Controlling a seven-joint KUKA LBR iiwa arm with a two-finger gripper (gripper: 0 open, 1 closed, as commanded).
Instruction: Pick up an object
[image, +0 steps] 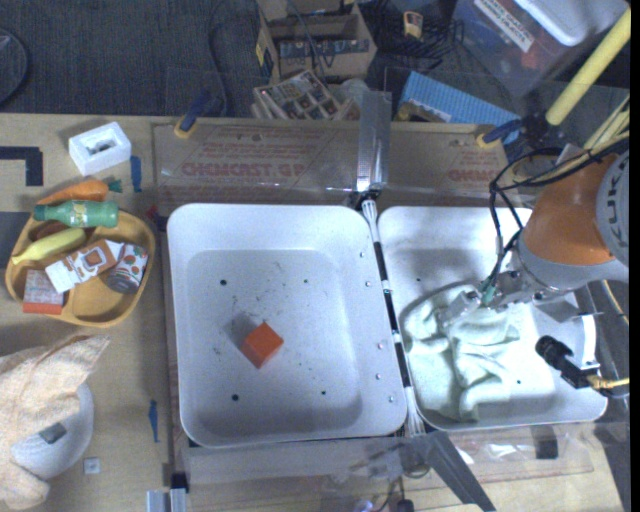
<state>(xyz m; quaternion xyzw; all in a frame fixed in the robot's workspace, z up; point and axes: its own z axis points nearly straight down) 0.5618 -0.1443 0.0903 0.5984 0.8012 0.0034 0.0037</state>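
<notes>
Camera view, looking down at a slant. The left bin (200, 240), a shallow white plastic tray with rounded corners and a scuffed floor, is holding an orange block (264, 343), a small matte cube sitting just toward 7 o'clock of the bin's centre. The right bin (430, 235) is holding a crumpled pale cloth (470, 352), soft and folded, spreading across its lower half. The grey arm (565, 235), with its glossy orange band, is reaching in from 3 o'clock; the gripper (497, 293) is hovering at the cloth's 12 o'clock edge, whether open or closed cannot be told. A tan bowl (95, 308) of packaged food is resting at 9 o'clock.
</notes>
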